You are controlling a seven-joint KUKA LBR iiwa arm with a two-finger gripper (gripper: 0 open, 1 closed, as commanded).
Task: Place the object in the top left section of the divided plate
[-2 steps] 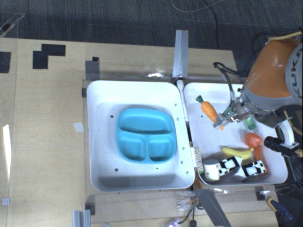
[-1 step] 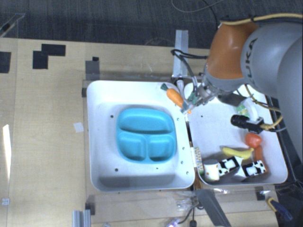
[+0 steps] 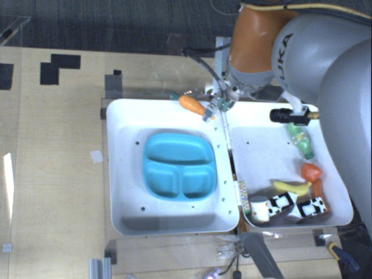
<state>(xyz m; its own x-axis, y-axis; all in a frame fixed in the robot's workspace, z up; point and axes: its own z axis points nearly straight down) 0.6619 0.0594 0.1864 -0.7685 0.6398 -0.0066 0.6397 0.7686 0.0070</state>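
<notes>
Overhead view of bench w/ two shallow white bins. Left white bin [image 3: 116,173] holds the blue divided plastic plate [image 3: 178,164]: one wide section on its far side, two smaller ones nearer the camera. The small orange toy carrot w/ green tip [image 3: 190,104] sits at the bin's far rim, well apart from the plate. The two-finger gripper [image 3: 216,106] hangs just beside the carrot's right end, near the wall between bins; whether it is open or closed, or has hold of anything, cannot be told, as the tip is small and blurred.

Step in hand, by judgement: carrying or grasping the carrot, placement not yet done. Next move calls for travel toward the camera and left, over the plate's far-left area, then release.

Right white bin [image 3: 261,150] holds a green bottle, banana, red piece, cow-patterned toys; partly cut off by the grey arm.
</notes>
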